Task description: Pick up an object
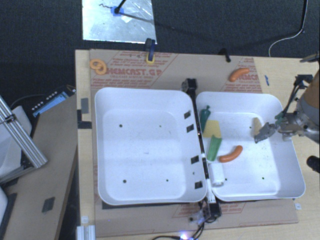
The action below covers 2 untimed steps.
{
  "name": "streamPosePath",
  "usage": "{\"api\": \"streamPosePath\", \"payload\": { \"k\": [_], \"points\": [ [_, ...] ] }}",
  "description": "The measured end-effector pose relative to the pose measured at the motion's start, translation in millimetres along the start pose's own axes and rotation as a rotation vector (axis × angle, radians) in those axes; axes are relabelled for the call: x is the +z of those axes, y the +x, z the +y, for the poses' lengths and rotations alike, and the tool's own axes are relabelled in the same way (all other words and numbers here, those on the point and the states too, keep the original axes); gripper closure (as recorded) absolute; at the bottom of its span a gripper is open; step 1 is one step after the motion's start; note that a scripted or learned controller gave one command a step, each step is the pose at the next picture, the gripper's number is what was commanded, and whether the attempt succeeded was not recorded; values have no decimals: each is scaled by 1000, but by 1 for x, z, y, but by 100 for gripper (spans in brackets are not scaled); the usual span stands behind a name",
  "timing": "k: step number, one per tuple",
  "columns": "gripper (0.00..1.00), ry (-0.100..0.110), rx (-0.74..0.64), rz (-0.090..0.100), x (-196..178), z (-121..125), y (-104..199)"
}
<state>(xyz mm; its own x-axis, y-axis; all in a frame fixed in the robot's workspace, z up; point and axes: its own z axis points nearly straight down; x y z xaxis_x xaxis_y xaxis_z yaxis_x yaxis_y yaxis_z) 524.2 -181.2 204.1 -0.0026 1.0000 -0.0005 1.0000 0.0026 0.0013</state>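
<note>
The right bin (285, 184) holds several small objects. An orange sausage-shaped piece (230, 154) lies near its middle. A yellow block (212, 128) sits by the left wall between two green pieces (204, 117) (214, 147). A small white piece (216, 175) rests low against the left wall. A tan block (257, 124) stands toward the right side. My gripper (264, 132) reaches in from the right, low over the bin, right beside the tan block and to the upper right of the sausage. Nothing is visibly held.
The left bin (107, 184) sits beside the right one, with a black hinge strip (197, 134) between them. On the cardboard behind the bins lie another orange sausage (239, 74), a pretzel-shaped piece (98, 66) and a yellow clamp (150, 51).
</note>
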Motion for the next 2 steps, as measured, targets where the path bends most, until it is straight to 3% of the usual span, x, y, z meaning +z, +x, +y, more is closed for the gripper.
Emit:
{"api": "streamPosePath", "payload": {
  "k": [1,2],
  "points": [
    [0,4,-4,3,112,-19,58],
    [0,2,-3,2,120,-38,93]
  ]
}}
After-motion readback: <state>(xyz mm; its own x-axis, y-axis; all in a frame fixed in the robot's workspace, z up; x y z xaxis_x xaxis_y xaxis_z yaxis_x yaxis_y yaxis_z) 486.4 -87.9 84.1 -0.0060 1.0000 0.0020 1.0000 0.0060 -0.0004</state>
